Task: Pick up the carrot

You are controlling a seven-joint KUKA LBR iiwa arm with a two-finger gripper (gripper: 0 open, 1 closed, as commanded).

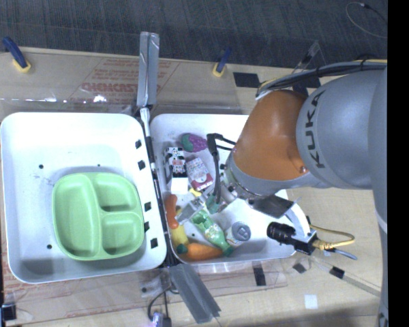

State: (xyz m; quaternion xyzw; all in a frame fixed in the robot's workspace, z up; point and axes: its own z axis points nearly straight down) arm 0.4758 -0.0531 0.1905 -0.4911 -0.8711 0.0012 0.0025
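The arm's two-finger gripper [215,195] is down inside the right-hand shallow white bin [259,254], low among the clutter. Whether its fingers are spread or closed I cannot tell, and nothing shows between them. The orange, tapered carrot [203,251] lies below and slightly left of the fingers, near the bin's front wall, touching a green plastic bottle [211,229] that sits between it and the fingers. This looks like the approach step, with no grasp yet. The next move likely calls for shifting toward the front wall, past the bottle, and closing across the carrot's width.
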